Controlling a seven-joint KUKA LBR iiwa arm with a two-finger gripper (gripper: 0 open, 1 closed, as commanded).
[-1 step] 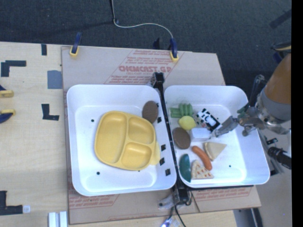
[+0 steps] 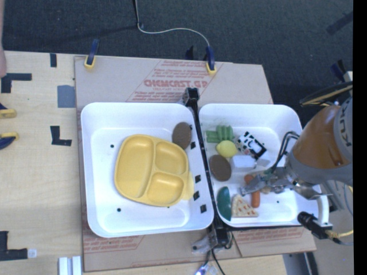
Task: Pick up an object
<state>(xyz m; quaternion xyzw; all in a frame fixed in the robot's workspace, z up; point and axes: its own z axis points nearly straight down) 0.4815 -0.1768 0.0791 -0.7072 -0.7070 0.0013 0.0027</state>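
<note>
Where the arm (image 2: 330, 148) reaches in from the right, we see its orange band and grey wrist hanging over the right bin (image 2: 287, 116). The end effector (image 2: 265, 182) sits low among the toys near the bin's middle, and it is too small and cluttered for us to tell its state or whether anything is in it.

Around it lie small play-food pieces. A green ridged piece (image 2: 220, 134) and a yellow lemon-like piece (image 2: 226, 148) lie toward the far left of the bin, a black and white item (image 2: 251, 144) just right of them. A brown oval (image 2: 219, 167) lies nearer, then a dark green piece (image 2: 223, 202) and a waffle-patterned wedge (image 2: 245, 207) at the near edge. A small orange-red piece (image 2: 255, 199) lies just beside the end effector.

The left bin (image 2: 94, 153) bears a yellow divided tray (image 2: 150, 169), with another brown oval (image 2: 182, 134) at its far right corner.

Both bins rest on a cardboard sheet (image 2: 114, 82) with red printing, clamped at its far edge to the pale wooden bench (image 2: 34, 113), which carries dark tape marks. Beyond lies dark carpet (image 2: 258, 16) with a thin white cable (image 2: 172, 30).
</note>
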